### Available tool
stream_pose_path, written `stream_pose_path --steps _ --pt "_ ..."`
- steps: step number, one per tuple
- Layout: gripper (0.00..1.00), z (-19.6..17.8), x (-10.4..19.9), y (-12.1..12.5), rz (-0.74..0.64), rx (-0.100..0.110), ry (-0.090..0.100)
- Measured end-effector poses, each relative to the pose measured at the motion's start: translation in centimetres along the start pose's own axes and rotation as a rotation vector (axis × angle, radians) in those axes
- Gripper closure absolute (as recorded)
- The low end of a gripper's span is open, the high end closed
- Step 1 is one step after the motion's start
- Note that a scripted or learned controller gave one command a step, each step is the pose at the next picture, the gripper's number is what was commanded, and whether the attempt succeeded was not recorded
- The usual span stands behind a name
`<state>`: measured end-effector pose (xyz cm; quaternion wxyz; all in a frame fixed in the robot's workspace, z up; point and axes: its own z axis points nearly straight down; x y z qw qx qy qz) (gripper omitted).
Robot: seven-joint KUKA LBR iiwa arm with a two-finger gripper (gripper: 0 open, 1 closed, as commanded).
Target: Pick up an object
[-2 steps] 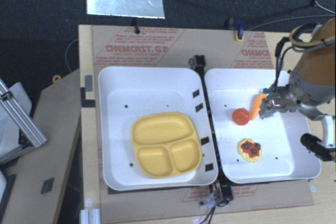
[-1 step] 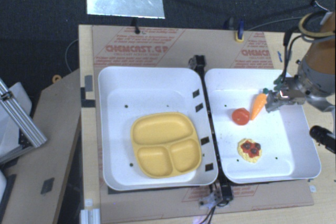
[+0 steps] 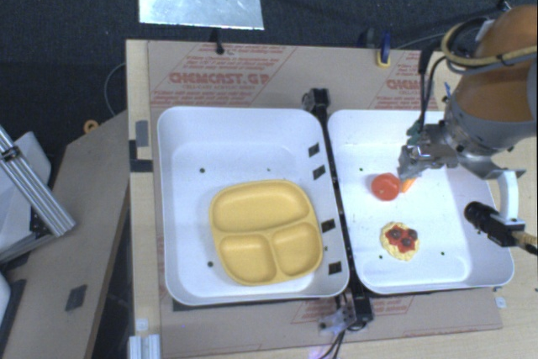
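In the right bin [image 3: 437, 269] lies a small red-orange round object like a tomato [image 3: 386, 187], with an orange bit at its right side. Nearer the front sits a small yellow piece with dark red spots, like a toy pizza [image 3: 400, 240]. My gripper [image 3: 415, 162] hangs over the right bin, just above and to the right of the tomato, very close to it. Nothing is visible between its fingers.
The left bin [image 3: 189, 139] holds a yellow three-compartment tray [image 3: 265, 229]. A black divider strip with clips [image 3: 328, 181] runs between the bins. The arm's grey and orange body [image 3: 496, 97] covers the right bin's far right corner.
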<state>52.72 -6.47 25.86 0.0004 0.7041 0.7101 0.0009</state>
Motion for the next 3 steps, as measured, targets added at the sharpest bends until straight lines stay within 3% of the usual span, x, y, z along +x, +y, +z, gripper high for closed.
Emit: stream_pose_path --steps 1,3 --pt "1.0 1.6 5.4 1.2 -0.002 0.001 0.001" --pt "1.0 1.1 16.7 2.7 -0.003 0.0 0.002"
